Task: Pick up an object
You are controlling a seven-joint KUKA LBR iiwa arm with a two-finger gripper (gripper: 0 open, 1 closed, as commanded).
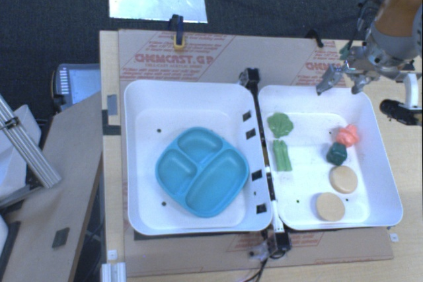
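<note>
green, pink and tan toys (337, 154) lie loose along the right bin's (386, 195) right side, none gripped. the gripper (341, 80) hovers over that bin's far right corner, fingers apart and empty, placed to descend. a blue tray (201, 170) fills the left bin (142, 102).

Two bins side by side on the bench (112, 63), plate (201, 170) in the left bin (142, 109), six small items in the right bin (377, 135), gripper (344, 81) over its far rim
</note>
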